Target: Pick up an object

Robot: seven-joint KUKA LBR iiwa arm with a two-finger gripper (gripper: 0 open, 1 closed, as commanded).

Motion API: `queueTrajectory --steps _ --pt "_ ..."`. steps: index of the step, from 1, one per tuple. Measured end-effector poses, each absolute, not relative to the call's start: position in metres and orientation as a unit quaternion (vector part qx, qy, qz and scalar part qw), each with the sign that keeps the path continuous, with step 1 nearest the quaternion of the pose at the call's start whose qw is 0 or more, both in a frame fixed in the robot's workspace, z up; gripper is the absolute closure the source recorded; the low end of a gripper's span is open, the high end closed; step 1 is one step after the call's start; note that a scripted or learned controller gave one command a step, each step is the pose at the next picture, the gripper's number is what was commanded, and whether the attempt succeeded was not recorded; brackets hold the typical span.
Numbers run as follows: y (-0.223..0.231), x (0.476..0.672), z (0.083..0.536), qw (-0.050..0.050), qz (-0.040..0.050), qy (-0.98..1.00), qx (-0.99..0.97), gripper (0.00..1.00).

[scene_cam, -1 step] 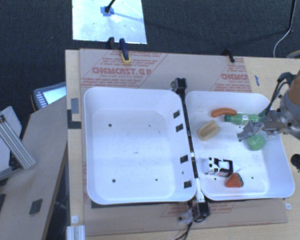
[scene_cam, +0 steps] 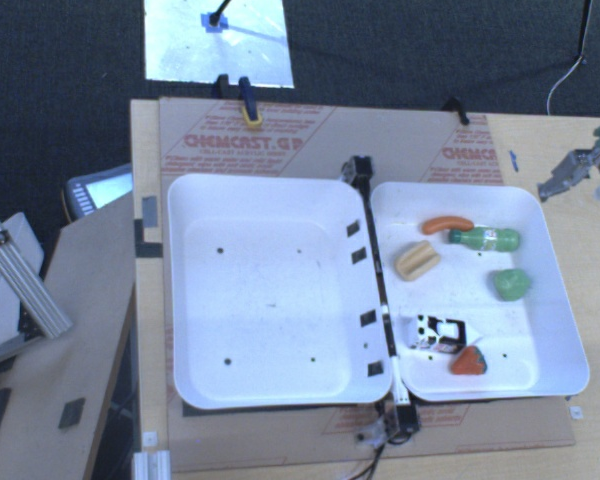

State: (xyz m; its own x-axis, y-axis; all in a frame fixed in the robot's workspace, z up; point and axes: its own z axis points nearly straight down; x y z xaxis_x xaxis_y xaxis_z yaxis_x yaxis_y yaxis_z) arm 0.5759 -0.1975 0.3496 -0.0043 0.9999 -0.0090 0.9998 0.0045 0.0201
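Observation:
The right bin (scene_cam: pixel 555 298) holds several small objects. An orange sausage (scene_cam: pixel 447 225) lies at the back, with a green bottle (scene_cam: pixel 485 238) on its side just in front of it. A tan bread roll (scene_cam: pixel 417 260) sits to their left, near the divider. At the right side lies a green lump (scene_cam: pixel 511 284). Towards the front are a black-and-white toy (scene_cam: pixel 438 333) and a red strawberry-like piece (scene_cam: pixel 468 362). My gripper (scene_cam: pixel 565 180) hangs at the right edge of the view, outside and behind the bin's far right corner, well away from every object.
The left bin (scene_cam: pixel 190 368) sits beside the right one, joined by a black-clipped seam (scene_cam: pixel 373 288). Both rest on a cardboard sheet (scene_cam: pixel 280 138) on the wooden bench. A reflective plate (scene_cam: pixel 218 28) lies behind the bench and a cable (scene_cam: pixel 570 68) hangs at the back right.

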Motion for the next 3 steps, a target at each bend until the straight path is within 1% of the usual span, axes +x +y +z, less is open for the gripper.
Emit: queueTrajectory --steps 1,2,3 --pt "-0.192 0.553 0.546 0.01 0.0049 0.709 0.705 0.0" --pt "-0.192 0.554 0.547 0.004 0.0015 0.71 0.704 1.0" --pt "-0.133 0.55 0.534 0.0 0.0009 0.71 0.704 1.0"
